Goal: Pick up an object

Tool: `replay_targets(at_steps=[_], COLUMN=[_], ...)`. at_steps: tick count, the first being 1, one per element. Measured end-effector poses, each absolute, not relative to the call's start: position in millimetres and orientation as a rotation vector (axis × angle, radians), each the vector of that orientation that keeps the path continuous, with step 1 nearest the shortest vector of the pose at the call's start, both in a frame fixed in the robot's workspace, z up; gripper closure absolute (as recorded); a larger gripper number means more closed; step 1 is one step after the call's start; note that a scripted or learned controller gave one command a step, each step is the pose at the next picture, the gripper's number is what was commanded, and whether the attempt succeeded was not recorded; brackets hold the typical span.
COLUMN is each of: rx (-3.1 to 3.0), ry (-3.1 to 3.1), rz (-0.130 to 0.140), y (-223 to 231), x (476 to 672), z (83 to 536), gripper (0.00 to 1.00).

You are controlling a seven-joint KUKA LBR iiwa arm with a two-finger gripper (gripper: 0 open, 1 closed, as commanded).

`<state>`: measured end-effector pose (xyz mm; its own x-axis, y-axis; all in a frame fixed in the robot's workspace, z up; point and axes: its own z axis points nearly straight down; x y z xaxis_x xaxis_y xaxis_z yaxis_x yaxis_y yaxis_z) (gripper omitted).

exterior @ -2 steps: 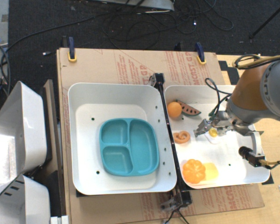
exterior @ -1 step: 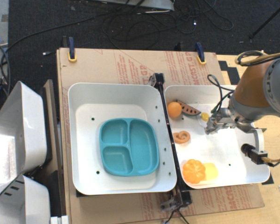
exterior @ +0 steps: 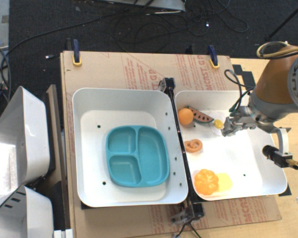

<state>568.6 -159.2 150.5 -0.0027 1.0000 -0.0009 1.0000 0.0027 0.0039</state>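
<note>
You see the gripper [exterior: 232,126] low in the right bin's [exterior: 253,157] upper middle, finger state indeterminate, beside a small yellow object [exterior: 218,124], orange ball [exterior: 186,116] further left, teal tray [exterior: 137,155] centred in left bin [exterior: 89,133].

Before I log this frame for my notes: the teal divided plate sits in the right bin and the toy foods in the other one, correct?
Not quite. The camera view shows the teal divided plate in the left bin; the toy foods, such as the orange ball, lie in the right bin.

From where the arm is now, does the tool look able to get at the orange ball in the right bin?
Probably yes. The tool hovers in the same bin, and the orange ball lies uncovered near the divider, with only a watermelon slice beside it.
</note>
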Motion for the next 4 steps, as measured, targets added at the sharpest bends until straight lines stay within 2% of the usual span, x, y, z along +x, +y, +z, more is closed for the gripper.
replay_targets(at_steps=[2, 3, 4], rx=[2.213, 2.214, 2.215], ry=[2.22, 2.23, 2.232], rz=[0.005, 0.001, -0.001], y=[-159.1, -105.7, -57.6], x=[558.5, 561.7, 577.7], z=[270.1, 266.1, 248.7], gripper=[1.0, 1.0, 1.0])
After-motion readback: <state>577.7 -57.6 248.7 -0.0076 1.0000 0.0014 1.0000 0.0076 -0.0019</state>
